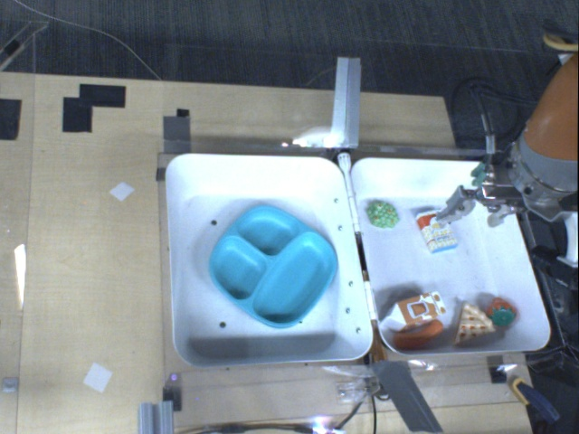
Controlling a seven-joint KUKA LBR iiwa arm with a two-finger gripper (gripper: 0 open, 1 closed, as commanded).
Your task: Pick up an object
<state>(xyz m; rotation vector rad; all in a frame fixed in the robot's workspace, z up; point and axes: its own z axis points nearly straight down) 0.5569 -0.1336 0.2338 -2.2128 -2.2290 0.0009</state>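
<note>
Reaching in from the right of the frame, the gripper (455,203) is hovering over the right bin (534,278) just above a small red-and-white packet (437,231), likely its target; how wide its claw stands I cannot tell.

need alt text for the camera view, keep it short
The gripper hangs over the right bin, just above a small red-and-white packet, with a green ball to its left. The left bin holds a blue divided plate.
</note>
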